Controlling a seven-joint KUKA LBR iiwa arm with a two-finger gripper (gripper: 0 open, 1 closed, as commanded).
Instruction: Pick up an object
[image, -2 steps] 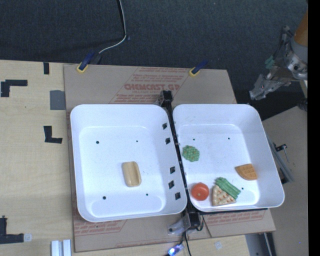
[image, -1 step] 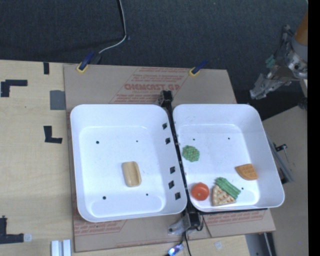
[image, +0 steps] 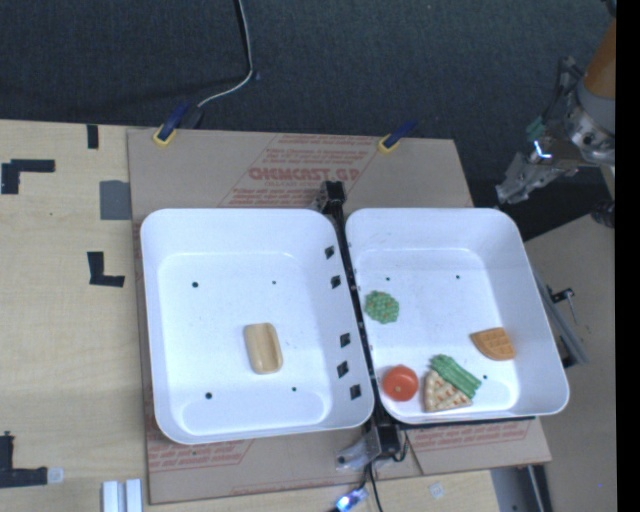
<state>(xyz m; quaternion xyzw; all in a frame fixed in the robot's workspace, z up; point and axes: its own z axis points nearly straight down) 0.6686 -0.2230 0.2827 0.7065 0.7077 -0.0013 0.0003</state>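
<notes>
The left bin holds a tan bread roll near its middle. In the right bin lie a green broccoli floret, a red tomato, a waffle-patterned wedge, a green bean pod and an orange piece. My gripper hangs at the upper right, beyond the right bin's far right corner and well above the bench. Nothing is seen between its fingers.
Both bins rest on a brown cardboard sheet held by blue-and-yellow clamps at the back. A white cable runs over the dark floor behind. Black clips join the bins along the middle seam.
</notes>
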